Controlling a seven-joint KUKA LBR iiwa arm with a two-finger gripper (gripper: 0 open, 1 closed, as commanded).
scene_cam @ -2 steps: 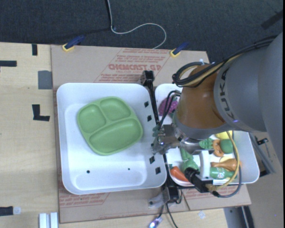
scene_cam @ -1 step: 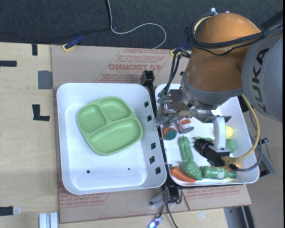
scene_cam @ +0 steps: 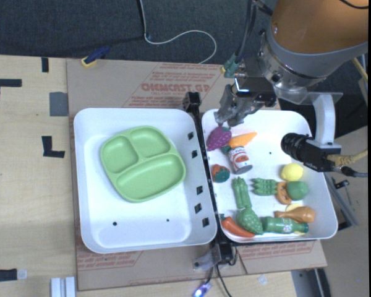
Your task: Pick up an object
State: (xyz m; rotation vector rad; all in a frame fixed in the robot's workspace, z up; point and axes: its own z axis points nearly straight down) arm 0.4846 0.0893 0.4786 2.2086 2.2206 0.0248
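In the right bin (scene_cam: 300,121), near its upper left corner, the gripper (scene_cam: 226,119) hangs just over a purple toy (scene_cam: 219,138), which looks like a bunch of grapes. The fingers point down and to the left, and their tips are at the top edge of the grapes. I cannot tell if they are spread or pressed together, and nothing is seen between them, so I judge that nothing is held yet.

The grapes lie against the left wall of this bin. Just beside them are an orange carrot (scene_cam: 243,139) and a small bottle (scene_cam: 239,159) with a white label. Lower in the bin lie a yellow ball (scene_cam: 291,172), two green corn cobs (scene_cam: 242,193) and other toy foods, close together.

I think the grapes are light, hollow plastic, stiff and not fragile. The bumpy surface should give some hold, but the rounded shape may slip or roll away. The best place to take them is across the narrow middle, with one finger on the side away from the wall.

The left bin (scene_cam: 86,166) bears a green divided plate (scene_cam: 142,163).

On the cardboard (scene_cam: 111,85) under the bins there is red printing, upside down, too blurred to read. The bottle label is too small to read.
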